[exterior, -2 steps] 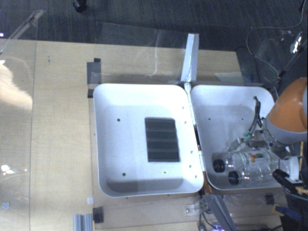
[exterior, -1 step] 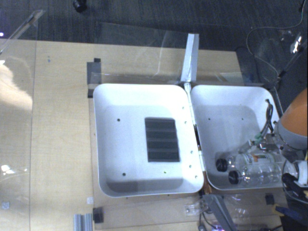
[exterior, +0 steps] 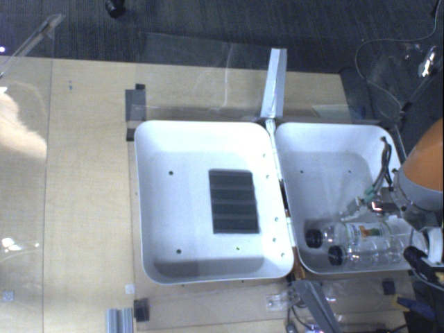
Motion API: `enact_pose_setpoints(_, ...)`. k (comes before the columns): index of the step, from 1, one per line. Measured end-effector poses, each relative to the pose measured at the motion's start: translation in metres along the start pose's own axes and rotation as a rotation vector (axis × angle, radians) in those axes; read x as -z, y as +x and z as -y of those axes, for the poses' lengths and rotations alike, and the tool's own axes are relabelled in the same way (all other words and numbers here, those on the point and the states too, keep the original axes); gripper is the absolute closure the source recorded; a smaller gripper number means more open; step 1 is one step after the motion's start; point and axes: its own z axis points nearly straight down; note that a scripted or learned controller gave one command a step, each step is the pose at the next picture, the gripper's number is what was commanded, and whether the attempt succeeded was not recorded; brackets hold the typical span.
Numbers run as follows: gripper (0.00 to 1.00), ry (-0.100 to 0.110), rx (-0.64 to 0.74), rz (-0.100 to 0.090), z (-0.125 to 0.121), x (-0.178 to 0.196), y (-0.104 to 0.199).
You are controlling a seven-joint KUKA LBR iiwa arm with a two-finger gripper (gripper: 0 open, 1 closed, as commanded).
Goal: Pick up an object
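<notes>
Two clear plastic bottles with black caps lie side by side in the front of the right bin (exterior: pixel 326 151). One bottle (exterior: pixel 350 233) has its cap at the left, and the other bottle (exterior: pixel 368 255) lies just in front of it. A black ribbed rectangular pad (exterior: pixel 234 201) lies flat in the middle of the left bin (exterior: pixel 159 186). My gripper (exterior: pixel 373 205) hangs low at the right bin's right side, just above and behind the bottles. The arm's orange band (exterior: pixel 424 165) rises behind it.
A metal divider post (exterior: pixel 275 82) stands behind the seam between the bins. Cables (exterior: pixel 383 165) trail along the arm into the right bin. The wooden bench (exterior: pixel 69 220) stretches to the left, and clamps and hardware sit along the front edge.
</notes>
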Motion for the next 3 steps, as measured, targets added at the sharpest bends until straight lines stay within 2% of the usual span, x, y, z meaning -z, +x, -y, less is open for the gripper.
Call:
enact_pose_setpoints(1,0.0,0.002,-0.069,0.001,0.001,0.028,0.013)
enact_pose_setpoints(2,0.0,-0.007,0.069,0.001,0.001,-0.029,0.08)
enact_pose_setpoints(3,0.0,0.003,0.065,-0.001,0.004,0.06,0.076)
